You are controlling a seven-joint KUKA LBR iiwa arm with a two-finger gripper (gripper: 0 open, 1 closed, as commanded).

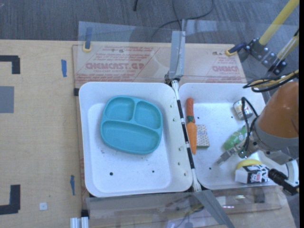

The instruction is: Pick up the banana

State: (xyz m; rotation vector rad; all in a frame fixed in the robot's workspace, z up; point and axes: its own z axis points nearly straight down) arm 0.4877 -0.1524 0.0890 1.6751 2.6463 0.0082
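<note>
A small stretch of the yellow banana (250, 164) shows in the right bin (213, 177), at its near right. It lies just above a white carton (252, 175) and the arm's wrist covers part of it. My gripper (229, 154) hangs low over the bin, just left of the banana, pointing down-left. A green object (235, 139) lies right beside the gripper on its far side. Nothing yellow shows at the gripper's tip.
In the right bin an orange carrot (190, 125) lies along the left wall with a speckled block (203, 136) beside it, and a small can (242, 109) sits far right. The left bin (90, 141) holds a blue divided plate (131, 124).
</note>
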